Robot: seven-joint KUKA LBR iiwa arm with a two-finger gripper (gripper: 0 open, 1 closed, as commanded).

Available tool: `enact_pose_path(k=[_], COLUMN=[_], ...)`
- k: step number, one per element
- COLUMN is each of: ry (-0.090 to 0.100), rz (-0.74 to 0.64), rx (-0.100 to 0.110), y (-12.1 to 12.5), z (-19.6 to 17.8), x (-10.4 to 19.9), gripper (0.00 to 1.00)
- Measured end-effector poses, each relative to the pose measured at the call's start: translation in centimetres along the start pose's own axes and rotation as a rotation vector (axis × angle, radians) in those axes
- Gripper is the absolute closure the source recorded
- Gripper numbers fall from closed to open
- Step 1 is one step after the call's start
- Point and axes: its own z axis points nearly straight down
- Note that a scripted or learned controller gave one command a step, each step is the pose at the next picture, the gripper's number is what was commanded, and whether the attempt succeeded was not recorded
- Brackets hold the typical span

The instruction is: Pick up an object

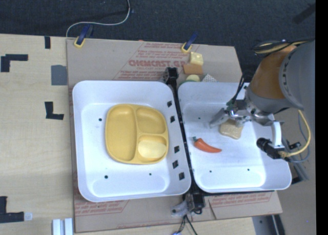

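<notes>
Two shallow white bins sit side by side on a sheet of cardboard (154,64) on the bench. The left bin (87,141) holds a yellow divided plate (136,133). The right bin (241,177) holds a small orange carrot (207,146) near its left wall and, just to the right and a little farther back, a tan chunk that looks like bread (231,130).

The grey arm (287,82) reaches in from the right, and its claw (229,117) hangs low over the right bin, directly above the far edge of the bread. I cannot tell how wide the claw is parted, or whether it has hold of anything.

This looks like the approach or closing step of a grab at the bread. Next, the claw would need to settle around the chunk, close firmly, and lift straight up clear of the carrot.

Beyond the bins, small blocks (193,64) rest on the cardboard.
</notes>
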Motion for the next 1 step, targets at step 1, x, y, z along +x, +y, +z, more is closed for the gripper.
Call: enact_pose_path(k=[1], ry=[0.012], rz=[-0.002], rx=[0.013], y=[3.77], z=[0.31], x=[-4.6], gripper=[0.0])
